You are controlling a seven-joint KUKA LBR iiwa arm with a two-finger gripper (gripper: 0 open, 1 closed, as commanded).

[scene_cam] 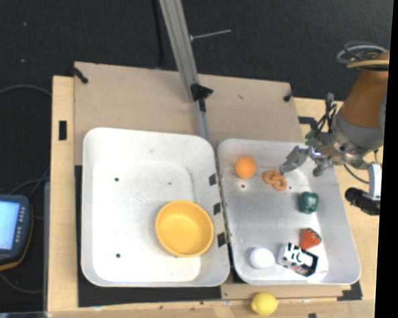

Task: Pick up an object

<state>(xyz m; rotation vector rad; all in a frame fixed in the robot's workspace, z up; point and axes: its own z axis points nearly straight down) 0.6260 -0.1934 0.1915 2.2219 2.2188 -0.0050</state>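
worktop (142,98): a tan board on which two white bins are carried side by side.
left bin (118,157): a yellow bowl (184,228) is held near its lower right corner.
right bin (276,213): the small things are all gathered here.
arm (363,108): reached in from the right, set over the right bin's upper right corner.
tool (305,161): seen low over the bin's upper edge, its fingers spread apart, nothing pinched between them.
pretzel (275,180): judged the likely target, lying just beside the left fingertip, not touched as far as can be told.
orange ball (245,168): left of the pretzel, near it.
green cup (308,202): below the tool.
other things: a strawberry (310,238), a white ball (261,257), a black-and-white thing (299,258); a lemon (264,303) is left outside on the worktop.
step: approach, judged; no grasp made yet.
next move: the tool would need to be shifted down-left over the pretzel, lowered, then closed.
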